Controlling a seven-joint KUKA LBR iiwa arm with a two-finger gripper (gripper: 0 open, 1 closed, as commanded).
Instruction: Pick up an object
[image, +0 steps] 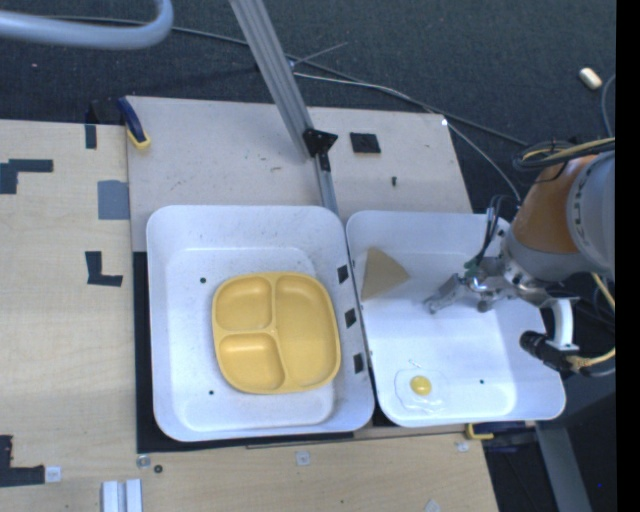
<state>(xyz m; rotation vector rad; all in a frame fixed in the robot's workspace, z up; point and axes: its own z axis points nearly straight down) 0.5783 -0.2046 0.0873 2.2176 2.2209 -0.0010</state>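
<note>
Rightward, mid-frame: grey arm (560, 225) with an orange band, reaching in over the right bin (500, 225). Gripper (440, 299) low above the bin's white floor, pointing toward the lower left, nothing seen in its grasp. Open or closed: cannot tell from this angle.

Just up and to the left of the gripper, near but apart from it, a tan wedge (382, 272) lying flat in the bin's upper-left corner, close to the wall shared with the left bin (180, 300). Below the gripper, well apart from it, a toy fried egg (419, 387), white with a yellow yolk, flat near the bin's lower edge.

Centred in the left bin, a yellow plate (275, 332) with three compartments, lying flat, apart from all the walls.

Under both bins, a pale wooden worktop (230, 150) with black tape marks. At its upper-left corner, a blue and yellow clamp (135, 125). Slanting down from the top of the frame to the gap between the bins, a grey metal pole (285, 80).
</note>
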